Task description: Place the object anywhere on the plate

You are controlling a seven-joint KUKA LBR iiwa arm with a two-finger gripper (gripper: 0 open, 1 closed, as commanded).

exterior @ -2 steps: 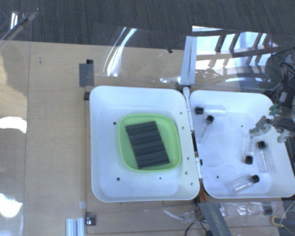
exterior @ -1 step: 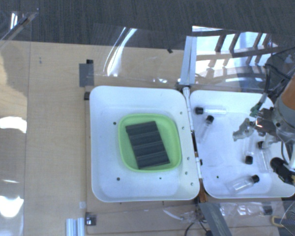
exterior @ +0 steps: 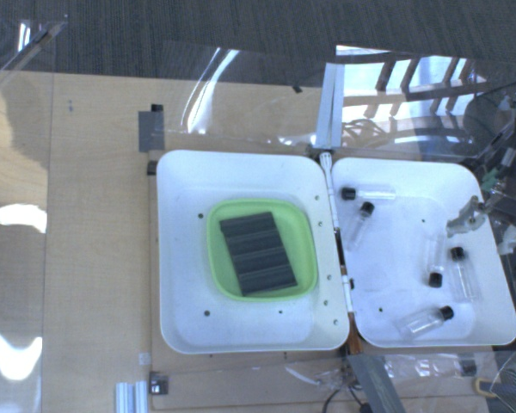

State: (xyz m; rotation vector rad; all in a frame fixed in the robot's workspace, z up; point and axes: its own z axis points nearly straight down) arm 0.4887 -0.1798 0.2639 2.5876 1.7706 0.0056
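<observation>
High fixed camera, slanting down, both bins (exterior: 241, 166)

Glossy green plastic plate (exterior: 303, 246); ribbed matt dark block (exterior: 257, 254); clear vials (exterior: 426, 320).

A dark ribbed block (exterior: 257, 253) covers the green plate's (exterior: 304, 243) middle, leaving only its rim bare

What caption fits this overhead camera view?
Dark ribbed block on green plate in left bin; clear vials in right bin.
</observation>
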